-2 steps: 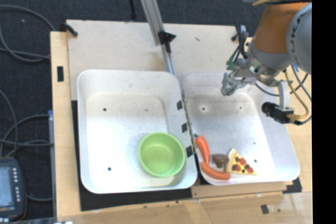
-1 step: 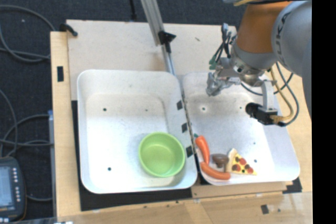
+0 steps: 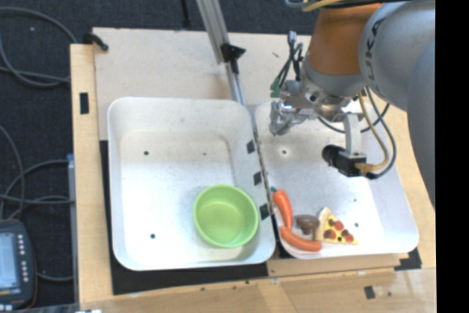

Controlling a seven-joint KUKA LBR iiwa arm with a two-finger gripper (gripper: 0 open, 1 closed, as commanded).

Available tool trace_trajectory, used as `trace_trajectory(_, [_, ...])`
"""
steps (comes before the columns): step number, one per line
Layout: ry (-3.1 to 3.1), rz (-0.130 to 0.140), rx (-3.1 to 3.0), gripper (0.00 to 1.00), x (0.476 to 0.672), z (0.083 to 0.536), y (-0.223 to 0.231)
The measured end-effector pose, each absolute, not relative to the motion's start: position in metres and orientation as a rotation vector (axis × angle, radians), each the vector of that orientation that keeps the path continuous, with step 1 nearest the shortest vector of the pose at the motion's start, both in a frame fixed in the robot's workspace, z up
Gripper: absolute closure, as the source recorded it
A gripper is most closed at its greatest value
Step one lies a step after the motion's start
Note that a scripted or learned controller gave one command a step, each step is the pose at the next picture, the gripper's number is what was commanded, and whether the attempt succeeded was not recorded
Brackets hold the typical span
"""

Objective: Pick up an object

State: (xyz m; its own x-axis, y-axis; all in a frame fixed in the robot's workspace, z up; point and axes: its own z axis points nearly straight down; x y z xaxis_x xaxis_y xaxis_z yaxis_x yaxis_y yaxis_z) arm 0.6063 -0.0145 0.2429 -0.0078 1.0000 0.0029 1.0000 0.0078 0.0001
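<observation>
A small cluster of toy food lies at the near edge of the right bin [image 3: 381, 209], close to the divide between the two bins. An orange carrot [image 3: 283, 207] lies nearest the divide. Just in front of it lies a red sausage [image 3: 300, 240]. A small brown piece [image 3: 308, 223] sits between the carrot and a pizza slice [image 3: 335, 229], which has red spots on yellow and lies farthest from the divide. The sausage touches or nearly touches the brown piece.

The gripper [image 3: 280, 121] is at the far end of the right bin, just beside the divide and well apart from the food cluster. Nothing shows between its fingers, and I cannot tell how far apart they are. Above it rises the grey arm [image 3: 399, 40] with its orange band [image 3: 344, 26], reaching in from the right, with cables looping around the wrist.

In the left bin [image 3: 146, 150], a green bowl [image 3: 226, 215] stands upright near the front corner closest to the divide, across from the carrot. Both bins rest on a pale bench [image 3: 146, 62].
</observation>
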Motion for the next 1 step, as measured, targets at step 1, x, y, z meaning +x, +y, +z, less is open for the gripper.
trace_trajectory(1, [-2.230,-0.002,-2.209,1.00,0.5963,0.2472,0.0475])
